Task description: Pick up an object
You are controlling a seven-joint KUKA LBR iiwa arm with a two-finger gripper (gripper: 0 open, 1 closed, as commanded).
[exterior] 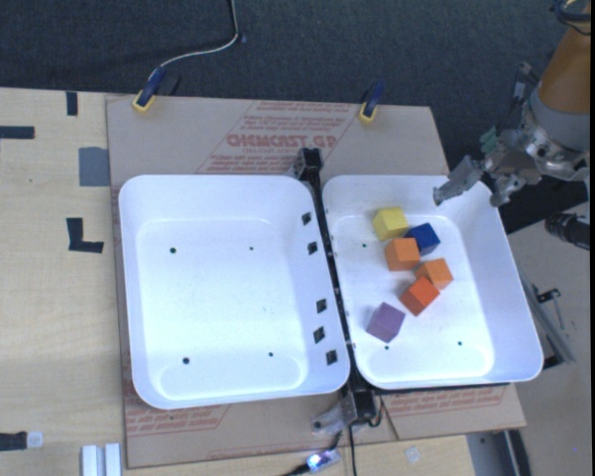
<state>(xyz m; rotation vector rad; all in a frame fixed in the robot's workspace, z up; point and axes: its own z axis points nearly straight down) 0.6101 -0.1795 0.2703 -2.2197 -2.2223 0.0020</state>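
Blocks (409,256) clustered in right bin (496,355); claw (473,188) above rim.

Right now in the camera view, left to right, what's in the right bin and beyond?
Purple cube → yellow cube → small orange cube nearest the right wall → grey two-finger gripper, up by the right white bin's far corner.

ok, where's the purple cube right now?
In the right bin, the purple cube sits nearest the camera, apart from the cluster, just below-left of the red-orange cube.
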